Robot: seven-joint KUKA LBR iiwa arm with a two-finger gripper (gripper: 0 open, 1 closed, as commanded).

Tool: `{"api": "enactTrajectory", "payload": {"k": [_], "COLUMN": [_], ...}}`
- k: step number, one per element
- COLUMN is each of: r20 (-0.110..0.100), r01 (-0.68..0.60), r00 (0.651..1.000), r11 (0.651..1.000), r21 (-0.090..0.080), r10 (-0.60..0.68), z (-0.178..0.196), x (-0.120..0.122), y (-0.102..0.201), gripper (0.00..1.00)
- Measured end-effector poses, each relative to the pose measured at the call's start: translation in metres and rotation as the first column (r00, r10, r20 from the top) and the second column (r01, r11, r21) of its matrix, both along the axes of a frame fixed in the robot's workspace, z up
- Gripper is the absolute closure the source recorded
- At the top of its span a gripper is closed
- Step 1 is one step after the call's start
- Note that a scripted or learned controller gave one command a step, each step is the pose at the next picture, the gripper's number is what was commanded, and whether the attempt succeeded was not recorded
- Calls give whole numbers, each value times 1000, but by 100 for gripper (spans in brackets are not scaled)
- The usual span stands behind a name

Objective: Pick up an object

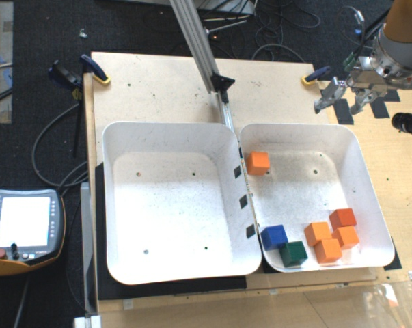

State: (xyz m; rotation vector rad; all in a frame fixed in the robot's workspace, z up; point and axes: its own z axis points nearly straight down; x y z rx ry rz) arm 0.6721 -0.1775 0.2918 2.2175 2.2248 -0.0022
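Gripper (348, 100) hung above bench beyond right bin's (364, 157) far-right corner, fingers spread, nothing between them. Pick not begun (all steps left). Orange cube (258, 162) sat alone near bin's far-left corner; other cubes (315, 240) along near edge.

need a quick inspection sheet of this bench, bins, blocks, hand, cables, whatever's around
surface: pale bench bearing two white bins, left bin and right bin, side by side
job's things: in the right bin a lone orange block near the divider; blue block, green block and an orange and red cluster at the near edge
clutter: clamps at the bench's far corners
hand: hand hovers beyond the right bin, holding nothing
cables: black cables on the floor at left
surroundings: teach pendant, metal strut
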Motion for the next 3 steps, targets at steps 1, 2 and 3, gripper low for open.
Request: {"api": "enactTrajectory", "payload": {"k": [1,2,3], "r20": [11,11,2], "r01": [-4,5,1], "r00": [1000,1000,1000], "r11": [1000,1000,1000], "r21": [0,-3,1], "r10": [4,-5,-1], "z": [94,218,220], "x": [-27,-30,-50], "y": [53,13,25], "gripper": [0,0,0]}}
